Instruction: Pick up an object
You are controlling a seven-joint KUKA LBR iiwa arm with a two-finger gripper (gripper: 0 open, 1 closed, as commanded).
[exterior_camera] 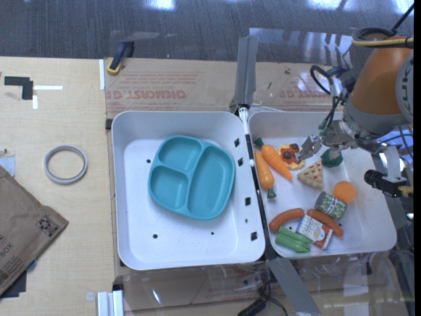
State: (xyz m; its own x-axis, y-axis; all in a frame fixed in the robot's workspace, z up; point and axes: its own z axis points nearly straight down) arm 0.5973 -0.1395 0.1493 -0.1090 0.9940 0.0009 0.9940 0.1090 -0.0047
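Observation:
The right bin (381, 239) holds several toy foods. Two orange carrots (270, 163) lie at its left side. Close by are a small red and yellow piece (289, 154) and a pizza wedge (312, 174). An orange ball (344, 191), a green-labelled can (329, 205), two sausages (287, 218), a green pod (292, 241) and a small carton (309, 229) lie nearer the front. My gripper (317, 147) hangs low over the back of this bin, just above the pizza wedge and right of the small red piece. A green item (332, 157) sits right beside it.
A teal divided plate (191, 176) lies in the left bin (131, 242). A tape ring (66, 164) and a brown cardboard piece (23, 226) rest on the bench to the left. A metal divider post (245, 71) rises between the bins at the back.

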